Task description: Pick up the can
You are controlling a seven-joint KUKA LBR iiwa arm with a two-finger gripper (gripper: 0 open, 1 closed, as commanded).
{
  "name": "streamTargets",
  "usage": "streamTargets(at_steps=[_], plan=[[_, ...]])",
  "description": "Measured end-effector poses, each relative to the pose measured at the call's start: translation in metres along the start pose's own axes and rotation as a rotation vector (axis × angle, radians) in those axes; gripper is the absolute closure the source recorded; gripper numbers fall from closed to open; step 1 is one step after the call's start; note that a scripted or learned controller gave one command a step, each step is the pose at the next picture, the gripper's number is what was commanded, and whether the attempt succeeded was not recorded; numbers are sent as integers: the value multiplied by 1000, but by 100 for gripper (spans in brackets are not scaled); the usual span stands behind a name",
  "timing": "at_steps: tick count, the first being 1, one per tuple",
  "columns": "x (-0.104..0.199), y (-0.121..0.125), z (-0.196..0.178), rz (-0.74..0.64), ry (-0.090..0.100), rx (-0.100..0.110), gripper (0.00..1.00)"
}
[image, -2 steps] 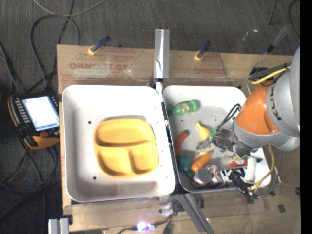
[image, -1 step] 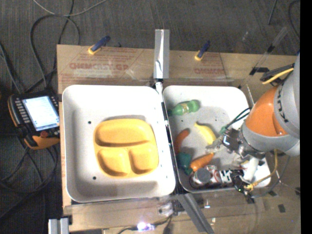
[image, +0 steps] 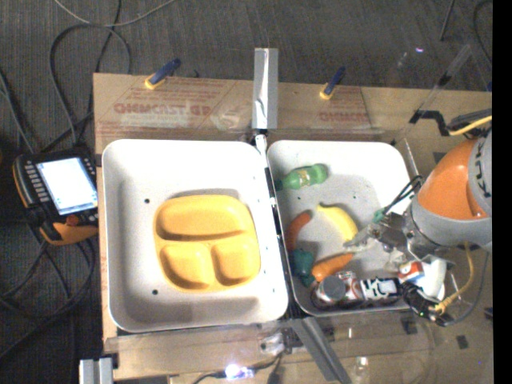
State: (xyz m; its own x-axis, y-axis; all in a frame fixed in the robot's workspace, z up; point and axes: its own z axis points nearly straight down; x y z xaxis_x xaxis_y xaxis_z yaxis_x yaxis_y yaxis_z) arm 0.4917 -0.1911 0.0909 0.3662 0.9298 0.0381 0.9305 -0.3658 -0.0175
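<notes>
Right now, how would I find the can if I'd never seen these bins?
Look in the right bin, along its near edge. The can lies there on its side, dark with white markings and a silvery end, just below the orange carrot. It is the only shiny metal cylinder among the colourful plastic food.

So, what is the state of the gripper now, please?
Gripper: cannot be told; it is above the right bin, not at the can.
</notes>
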Motion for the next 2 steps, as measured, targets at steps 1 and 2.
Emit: streamTargets(at_steps=[1, 2], plan=[[17, 72, -2, 9, -25, -22, 0], [54, 167, 1, 150, -30, 3, 0]])
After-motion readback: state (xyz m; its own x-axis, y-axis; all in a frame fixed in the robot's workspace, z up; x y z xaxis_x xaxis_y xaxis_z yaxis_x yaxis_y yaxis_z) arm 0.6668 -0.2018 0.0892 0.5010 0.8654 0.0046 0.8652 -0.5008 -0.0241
